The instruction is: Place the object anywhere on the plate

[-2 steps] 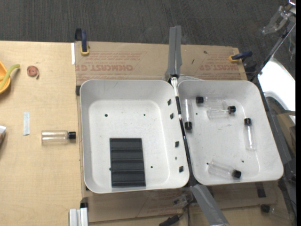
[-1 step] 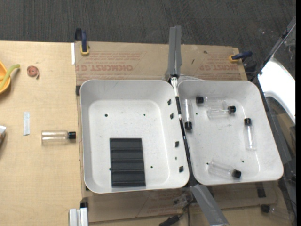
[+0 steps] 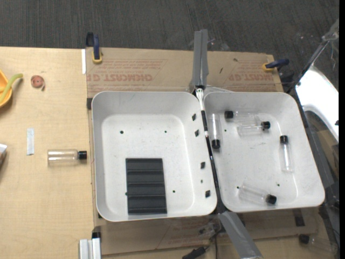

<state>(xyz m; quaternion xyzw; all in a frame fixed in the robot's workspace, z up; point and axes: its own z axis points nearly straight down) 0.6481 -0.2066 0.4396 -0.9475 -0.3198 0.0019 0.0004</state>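
Note:
A black ribbed plate (image 3: pixel 145 186) lies flat in the front part of the left bin (image 3: pixel 108 112). Several clear vials with black caps lie on their sides in the right bin (image 3: pixel 302 117): one upright along the left wall (image 3: pixel 214 129), two near the back (image 3: pixel 249 127), one by the right wall (image 3: pixel 285 155) and one at the front (image 3: pixel 254 194). None of them touches the plate.
Another capped clear vial (image 3: pixel 64 156) lies on the wooden bench left of the bins, near a white strip (image 3: pixel 30 142), a small pink disc (image 3: pixel 36 81) and a yellow object (image 3: pixel 4 88). Clamps (image 3: pixel 92 46) hold the cardboard behind the bins.

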